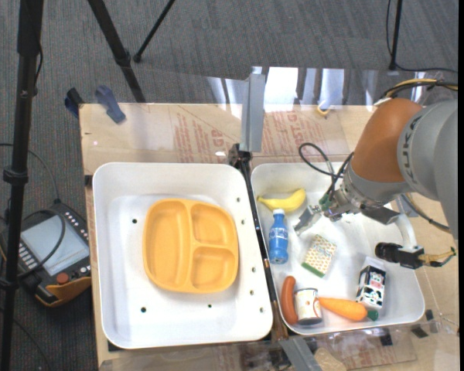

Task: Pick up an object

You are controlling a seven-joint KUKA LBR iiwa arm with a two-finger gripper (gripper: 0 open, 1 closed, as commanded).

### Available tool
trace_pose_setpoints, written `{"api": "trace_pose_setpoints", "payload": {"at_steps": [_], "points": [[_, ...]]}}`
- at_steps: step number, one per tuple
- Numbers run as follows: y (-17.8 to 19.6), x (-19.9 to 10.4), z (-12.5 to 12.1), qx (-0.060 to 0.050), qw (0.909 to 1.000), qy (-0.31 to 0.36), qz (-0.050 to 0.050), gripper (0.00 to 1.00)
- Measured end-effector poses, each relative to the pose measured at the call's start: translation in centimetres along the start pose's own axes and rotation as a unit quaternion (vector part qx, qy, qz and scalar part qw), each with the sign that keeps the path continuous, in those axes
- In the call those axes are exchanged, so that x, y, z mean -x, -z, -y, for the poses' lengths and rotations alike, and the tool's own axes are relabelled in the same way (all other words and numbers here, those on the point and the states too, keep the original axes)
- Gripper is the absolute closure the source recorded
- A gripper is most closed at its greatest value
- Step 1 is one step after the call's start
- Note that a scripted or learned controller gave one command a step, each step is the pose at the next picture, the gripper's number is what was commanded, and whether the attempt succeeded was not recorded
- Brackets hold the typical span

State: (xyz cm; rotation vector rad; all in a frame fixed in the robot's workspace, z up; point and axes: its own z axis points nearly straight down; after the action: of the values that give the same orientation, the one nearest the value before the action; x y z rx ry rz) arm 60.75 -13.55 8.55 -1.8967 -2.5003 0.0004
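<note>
At the near edge of the right bin [414, 312] a small cluster lies along the front wall: a red sausage-like piece [289, 300] standing on its length, a small can [307, 308] just beside it, and a carrot [343, 308] lying sideways with its tip toward the can. Close to the carrot's leafy end sits a cow-patterned milk carton [370, 285]. Pressed against the wall, these would probably be awkward to close on. A little further in, a small green-patterned packet [319, 254] lies flat near the middle of the bin, with open floor around it, and a blue bottle [278, 237] lies lengthwise near the divider. Beyond that, a banana [283, 200] curves along the far left part of the bin.

The gripper [315, 214] hangs over the bin between the banana and the packet, tilted down to the left. Its fingers look spread apart with nothing between them, though the shapes are small and partly blurred. Judging from this pose, the arm is lining up on a grasp rather than carrying anything; the banana, bottle and packet all lie near enough to be the target.

In the left bin [108, 207] an orange compartment plate [191, 245] rests roughly centred, apart from the action. The grey arm [417, 157] with its orange band reaches in from the right, over the far corner of the right bin
</note>
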Motion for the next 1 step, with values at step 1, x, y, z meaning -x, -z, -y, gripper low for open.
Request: {"api": "trace_pose_setpoints", "payload": {"at_steps": [1], "points": [[-0.14, -4.06, 9.17, -0.002, 0.9985, 0.055, -0.001, 0.0]]}}
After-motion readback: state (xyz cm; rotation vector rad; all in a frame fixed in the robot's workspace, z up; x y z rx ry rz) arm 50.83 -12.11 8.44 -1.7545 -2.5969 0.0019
